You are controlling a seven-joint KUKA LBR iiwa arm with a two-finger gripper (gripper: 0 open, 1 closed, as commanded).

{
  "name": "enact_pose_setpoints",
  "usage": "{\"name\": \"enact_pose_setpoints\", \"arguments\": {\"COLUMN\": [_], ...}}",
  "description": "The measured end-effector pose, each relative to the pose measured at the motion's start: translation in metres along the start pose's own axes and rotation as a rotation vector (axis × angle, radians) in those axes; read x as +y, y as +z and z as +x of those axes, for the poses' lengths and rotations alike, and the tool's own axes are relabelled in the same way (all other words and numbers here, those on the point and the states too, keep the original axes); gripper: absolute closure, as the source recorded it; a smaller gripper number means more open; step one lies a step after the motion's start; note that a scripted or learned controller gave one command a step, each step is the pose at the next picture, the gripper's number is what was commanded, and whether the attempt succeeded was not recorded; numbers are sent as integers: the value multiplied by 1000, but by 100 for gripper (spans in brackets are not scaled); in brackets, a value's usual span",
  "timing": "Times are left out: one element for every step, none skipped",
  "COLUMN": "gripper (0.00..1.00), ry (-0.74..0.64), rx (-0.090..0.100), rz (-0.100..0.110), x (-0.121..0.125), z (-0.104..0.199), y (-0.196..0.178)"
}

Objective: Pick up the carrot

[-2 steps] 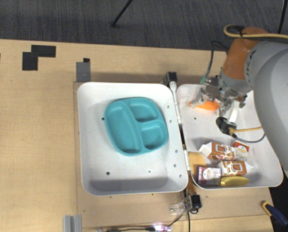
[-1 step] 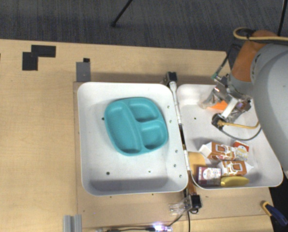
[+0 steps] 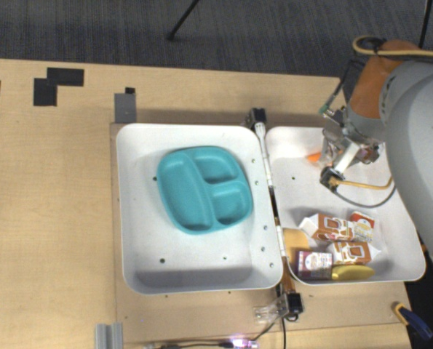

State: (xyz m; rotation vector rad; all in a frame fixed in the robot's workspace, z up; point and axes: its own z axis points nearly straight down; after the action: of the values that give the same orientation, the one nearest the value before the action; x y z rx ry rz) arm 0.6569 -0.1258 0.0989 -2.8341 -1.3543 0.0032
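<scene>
Packets (image 3: 340, 242) lie apart from the carrot (image 3: 313, 156), leaving the claw (image 3: 338, 153) room beside it, seemingly to grasp; whether it is open cannot be told.

From my seat I see dark grey carpet (image 3: 92, 13) across the top, ribbed in faint lines; a thin black rod (image 3: 193, 7) slants over it; below lies the pale wooden bench (image 3: 49, 209), evenly lit; flat black patches (image 3: 45, 91) sit toward its upper left; a small grey bracket (image 3: 125, 108) stands just beside them.
</scene>
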Motion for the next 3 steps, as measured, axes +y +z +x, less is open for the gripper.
{"name": "enact_pose_setpoints", "arguments": {"gripper": [0,0,0], "ry": [-2,55,171], "rx": [0,4,3], "rz": [1,-3,1], "x": [0,9,-1], "z": [0,-12,-32], "y": [1,12,14]}}
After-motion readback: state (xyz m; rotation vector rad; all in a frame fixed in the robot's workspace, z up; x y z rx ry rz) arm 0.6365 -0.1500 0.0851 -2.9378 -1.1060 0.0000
